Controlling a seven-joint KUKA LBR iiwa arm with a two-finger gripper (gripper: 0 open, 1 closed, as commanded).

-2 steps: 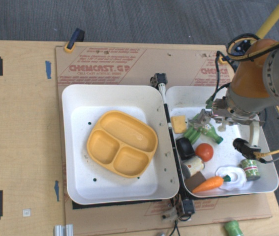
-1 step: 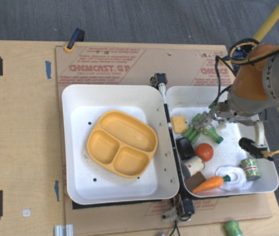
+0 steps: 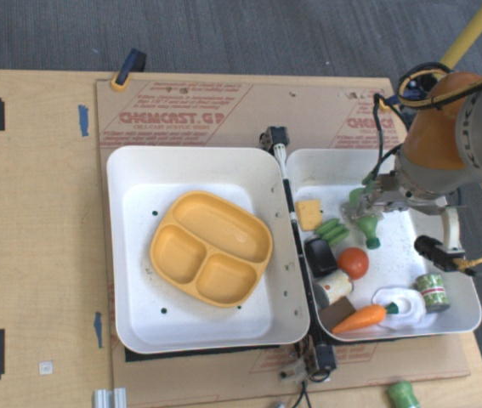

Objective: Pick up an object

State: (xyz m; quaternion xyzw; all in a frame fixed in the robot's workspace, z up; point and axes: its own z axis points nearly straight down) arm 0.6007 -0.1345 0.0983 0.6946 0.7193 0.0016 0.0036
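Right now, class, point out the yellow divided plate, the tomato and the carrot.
yellow divided plate (image 3: 212, 249): camera view, centre ridge of the plate.
tomato (image 3: 354, 263): camera view, its red top.
carrot (image 3: 360, 319): camera view, middle of its orange body.

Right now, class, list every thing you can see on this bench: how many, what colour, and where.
Bins: two, white, side by side on the bench.
Tray: one, yellow, three compartments, in the left bin.
Cheese: one, yellow, right bin, top left.
Pods: green, right bin, below the cheese.
Tomato: one, red, middle of the right bin.
Carrot: one, orange, right bin, bottom.
Can: one, green label, right bin, right side.
Clamp: one, blue and orange, above the left bin.
Arm: one, grey and orange, over the right bin.
Claw: one, above the pods.
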